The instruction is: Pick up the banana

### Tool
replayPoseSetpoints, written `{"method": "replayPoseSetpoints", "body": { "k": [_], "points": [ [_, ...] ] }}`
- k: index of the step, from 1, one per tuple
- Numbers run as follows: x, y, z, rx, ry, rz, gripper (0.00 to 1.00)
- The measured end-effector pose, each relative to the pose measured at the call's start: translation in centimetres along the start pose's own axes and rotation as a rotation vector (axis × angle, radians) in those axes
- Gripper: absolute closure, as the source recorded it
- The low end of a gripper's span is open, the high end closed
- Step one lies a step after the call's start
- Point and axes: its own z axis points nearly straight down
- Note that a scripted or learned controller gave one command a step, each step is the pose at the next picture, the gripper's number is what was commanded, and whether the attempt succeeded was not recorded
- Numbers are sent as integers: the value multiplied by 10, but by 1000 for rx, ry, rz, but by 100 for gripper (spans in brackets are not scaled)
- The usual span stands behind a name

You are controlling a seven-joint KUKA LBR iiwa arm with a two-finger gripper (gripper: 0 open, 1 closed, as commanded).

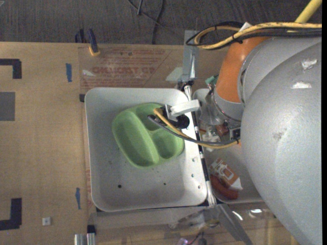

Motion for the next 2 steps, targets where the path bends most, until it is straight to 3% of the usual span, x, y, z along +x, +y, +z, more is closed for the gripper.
{"method": "replayPoseSetpoints", "body": {
  "k": [1, 2],
  "points": [
    [-35, 35, 52, 4, -7, 15, 100],
    [-9, 14, 79, -12, 20, 29, 100]
  ]
}}
